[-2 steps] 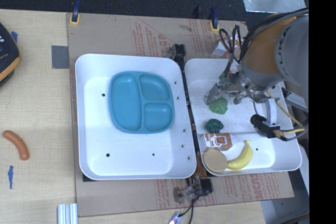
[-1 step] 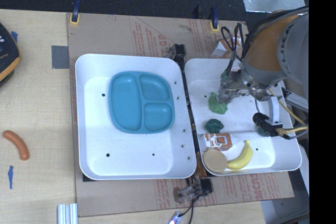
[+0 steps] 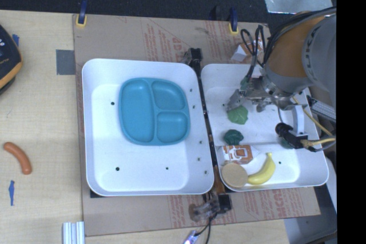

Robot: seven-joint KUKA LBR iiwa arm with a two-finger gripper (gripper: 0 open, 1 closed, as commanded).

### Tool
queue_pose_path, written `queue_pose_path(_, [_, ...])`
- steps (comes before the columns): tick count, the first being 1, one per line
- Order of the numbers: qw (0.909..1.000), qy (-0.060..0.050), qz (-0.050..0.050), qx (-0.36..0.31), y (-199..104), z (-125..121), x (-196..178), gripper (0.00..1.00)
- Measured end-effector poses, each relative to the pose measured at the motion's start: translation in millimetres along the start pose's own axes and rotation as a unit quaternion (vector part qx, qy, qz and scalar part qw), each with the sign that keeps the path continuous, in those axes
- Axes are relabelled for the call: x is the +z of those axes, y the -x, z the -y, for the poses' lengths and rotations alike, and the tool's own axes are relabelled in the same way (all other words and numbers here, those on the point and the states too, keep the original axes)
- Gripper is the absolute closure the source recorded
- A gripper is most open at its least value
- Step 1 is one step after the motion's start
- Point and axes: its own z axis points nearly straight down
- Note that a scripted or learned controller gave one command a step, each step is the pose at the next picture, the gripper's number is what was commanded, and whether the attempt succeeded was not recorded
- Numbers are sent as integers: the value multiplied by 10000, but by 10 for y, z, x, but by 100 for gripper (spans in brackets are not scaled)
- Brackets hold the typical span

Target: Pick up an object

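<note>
In the right bin (image 3: 297, 171) lie a light green lump (image 3: 238, 115), a dark green broccoli-like piece (image 3: 233, 136), a yellow banana (image 3: 262, 171), a round tan disc (image 3: 233, 175) and an orange-and-white packet (image 3: 237, 153). My gripper (image 3: 239, 98) hangs over the bin's upper middle, its tip just above the light green lump. From this angle nothing can be made out between the fingers.
The left bin (image 3: 100, 168) holds a blue divided plate (image 3: 154, 111). A sausage (image 3: 18, 156) lies on the bench far left, and a dark device (image 3: 8, 58) sits at the left edge. Black cables (image 3: 294, 135) trail from the wrist over the right bin.
</note>
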Motion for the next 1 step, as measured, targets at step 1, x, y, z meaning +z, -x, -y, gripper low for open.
queue_pose_path(1, [10000, 17, -17, 18, -79, -79, 204, 0])
